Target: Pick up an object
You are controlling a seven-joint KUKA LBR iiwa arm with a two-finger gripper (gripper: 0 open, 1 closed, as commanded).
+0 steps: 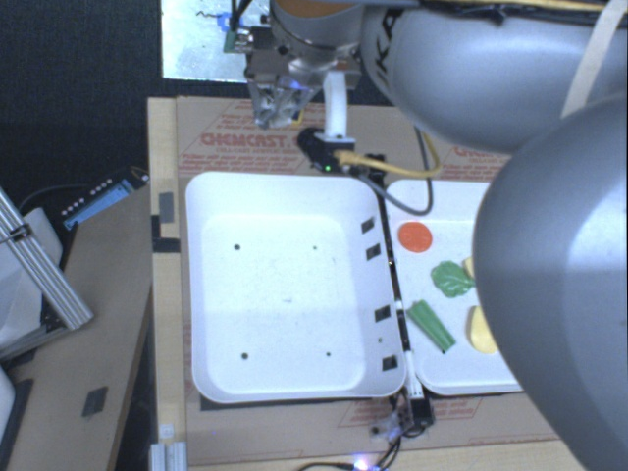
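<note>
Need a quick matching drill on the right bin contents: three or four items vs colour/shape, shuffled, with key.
Items, all in the right bin:
1. disc
2. leaf-shaped piece
3. long block
4. piece by the arm's edge

Descriptions:
A. yellow, partly hidden by the arm
B. orange, round
C. green, long and straight
D. green, ruffled outline

Pairs: 1-B, 2-D, 3-C, 4-A

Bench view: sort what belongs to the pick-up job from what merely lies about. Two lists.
Belongs to the job:
- gripper, above the bench beyond the bins
- orange disc
- green leaf piece
- green block
- yellow piece, partly hidden by the arm
- right bin holding these

Lying about:
- left bin
- cardboard sheet
- metal rails
</note>
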